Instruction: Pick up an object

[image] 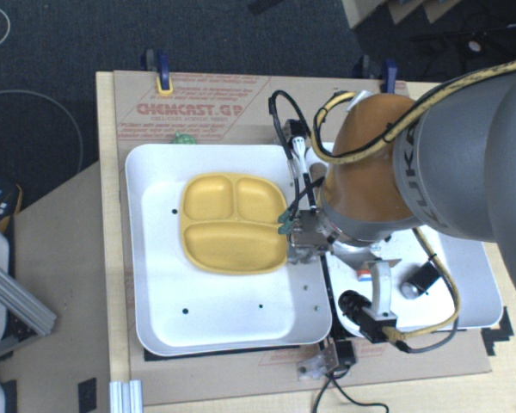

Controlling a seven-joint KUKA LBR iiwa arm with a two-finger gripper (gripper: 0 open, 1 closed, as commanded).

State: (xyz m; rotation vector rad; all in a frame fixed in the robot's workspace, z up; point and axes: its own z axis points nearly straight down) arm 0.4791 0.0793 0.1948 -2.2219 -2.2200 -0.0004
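The pincer (294,235) sits low at the right edge of the left bin (155,317), right against the right rim of a yellow divided plate (232,222); its tips are lost under the wrist hardware, so whether it is released or clenched cannot be told, and nothing shows the plate gripped. Above it rises the orange band (365,175) and then the broad grey arm (477,153), wrapped in yellow and black cables (344,110), which covers much of the right bin (473,308). The plate, the only candidate for picking in plain sight, lies flat in the far middle part of the left bin, with two small compartments on its far side and one long compartment on its near side. The step in hand looks like closing on the plate's right rim. To do that well, one tip would need to go inside the rim and the other outside, low enough to catch the lip and not slide off its rounded edge. The plate is wide and shallow, so a hold at one edge will likely let it tilt or swing when raised; a slow, straight lift seems wise, keeping clear of the wall between the two bins. The bench (120,144) of pale board lies beneath both bins.
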